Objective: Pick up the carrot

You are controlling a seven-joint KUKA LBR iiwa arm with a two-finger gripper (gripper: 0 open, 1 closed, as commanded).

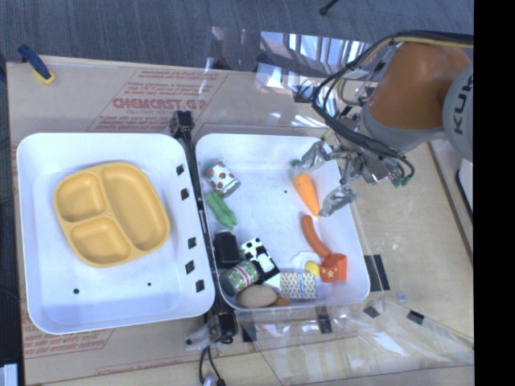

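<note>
Carrot [306, 193] lies between spread fingers [332, 202], bin centre

Two white bins sat side by side: the left bin [40, 240] held a yellow divided plate [111, 212], and the right bin [257, 147] held the rest. The carrot [306, 192] was orange with a green top. A green pod [220, 210] lay at centre frame, above a black block [224, 248] and a black-and-white cow-patterned toy [259, 256]. A red block [333, 268] bore a yellow star. The arm [414, 87] at upper right was grey with an orange band. A blue-and-yellow clip [35, 63] lay at upper left.
</note>
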